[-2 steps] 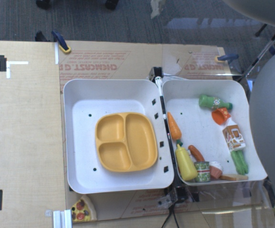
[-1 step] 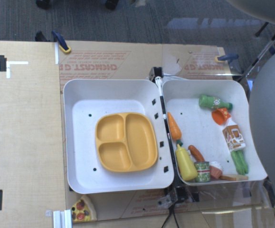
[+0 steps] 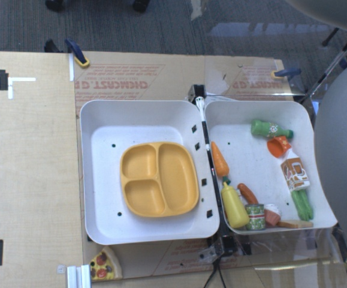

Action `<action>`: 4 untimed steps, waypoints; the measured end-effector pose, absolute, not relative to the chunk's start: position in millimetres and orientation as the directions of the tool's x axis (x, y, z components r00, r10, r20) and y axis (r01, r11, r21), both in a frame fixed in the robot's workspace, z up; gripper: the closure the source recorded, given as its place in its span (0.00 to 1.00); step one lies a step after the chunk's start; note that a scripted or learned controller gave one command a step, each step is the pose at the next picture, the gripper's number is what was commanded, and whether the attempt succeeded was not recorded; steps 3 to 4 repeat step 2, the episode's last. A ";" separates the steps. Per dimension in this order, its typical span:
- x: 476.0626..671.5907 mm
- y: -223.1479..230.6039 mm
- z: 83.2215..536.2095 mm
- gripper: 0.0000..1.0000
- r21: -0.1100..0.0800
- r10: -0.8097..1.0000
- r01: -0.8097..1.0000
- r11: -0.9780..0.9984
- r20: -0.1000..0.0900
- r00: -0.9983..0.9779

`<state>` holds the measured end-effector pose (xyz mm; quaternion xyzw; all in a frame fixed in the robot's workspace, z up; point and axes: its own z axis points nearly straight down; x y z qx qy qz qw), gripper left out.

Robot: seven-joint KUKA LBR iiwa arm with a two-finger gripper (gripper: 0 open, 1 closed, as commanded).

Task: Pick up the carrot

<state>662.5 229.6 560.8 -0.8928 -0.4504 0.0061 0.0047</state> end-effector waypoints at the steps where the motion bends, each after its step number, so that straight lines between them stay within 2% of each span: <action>1: 663.0 230.7 568.6 1.00 -0.016 0.806 0.806 -0.591 -0.007 0.591; 2: 663.0 230.6 568.5 0.00 -0.016 0.806 0.806 -0.591 -0.007 0.591; 4: 663.0 230.6 568.5 0.00 -0.016 0.806 0.806 -0.591 -0.007 0.591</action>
